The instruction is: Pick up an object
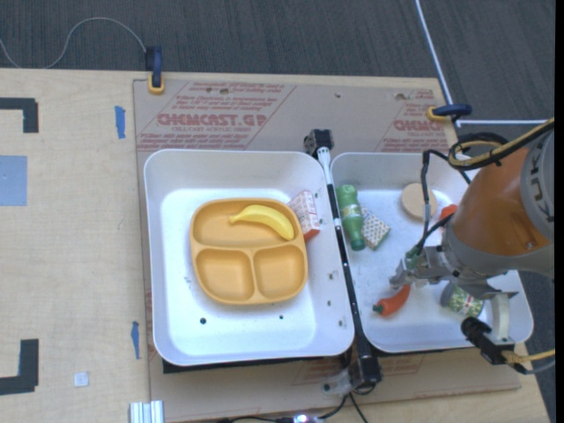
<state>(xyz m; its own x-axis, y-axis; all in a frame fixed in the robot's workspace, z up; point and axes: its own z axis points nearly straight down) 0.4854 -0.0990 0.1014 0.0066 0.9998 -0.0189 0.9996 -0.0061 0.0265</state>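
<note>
Overhead slanted view of the wooden desk (70, 263) bearing two shallow white bins. The grey arm with its orange band (498, 210) reaches in from the right and hangs low over the right white bin (388, 329), its pincer (414, 267) poised above the bin floor, just above and beside a small orange toy carrot with a green top (393, 300). How far the pincer stands open cannot be told from this angle, and nothing can be seen held in it.

Candidate objects in the right bin: the carrot; a green plastic bottle (351, 216) lying along the left wall; a small checked packet (376, 230) touching the bottle; a pale round disc (415, 201) near the far wall; and a small printed can (461, 301) lying partly under the wrist. The left white bin (167, 236) holds a yellow-orange divided plate (249, 271), with a yellow banana (264, 220) in its upper compartment, and a red-and-white wrapper (305, 210) just beside the plate's upper right corner.

Step in hand, as judged: the approach and descent on a target, most likely the carrot, the nearest item to the pincer. The next move would call for lowering astride the carrot's slim body, closing, then lifting clear; a slanted, tapering shape may slip out.

Legible writing: the red print on the brown protective sheet (291, 113) beneath the bins reads "CHEMCAST GP", repeated. The labels on the can, wrapper and bottle are too small to read.
</note>
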